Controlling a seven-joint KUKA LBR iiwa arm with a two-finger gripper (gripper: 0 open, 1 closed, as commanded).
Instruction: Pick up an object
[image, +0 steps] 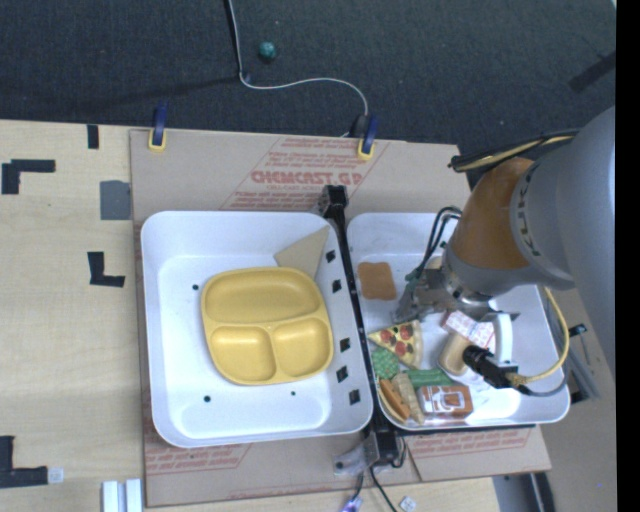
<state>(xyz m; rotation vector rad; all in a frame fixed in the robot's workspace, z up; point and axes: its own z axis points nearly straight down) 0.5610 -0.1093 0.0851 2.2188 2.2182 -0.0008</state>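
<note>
The right bin (395, 232) holds a brown square like a slice of toast (378, 280), a pizza slice (399, 343), a tan cylinder (456, 353), a hot dog (394, 399), a green piece (426, 378) and a brown packet (446, 401). My gripper (417, 298) hangs low over this bin, just right of the toast and above the pizza slice. The wrist hides most of it. I see nothing held between its fingers.
The left bin (165, 300) holds a yellow divided tray (267, 324) and a tan triangular piece (305, 253) at its back right corner. A black divider (343, 300) runs between the bins. The grey arm (545, 215) covers the right bin's far right.
</note>
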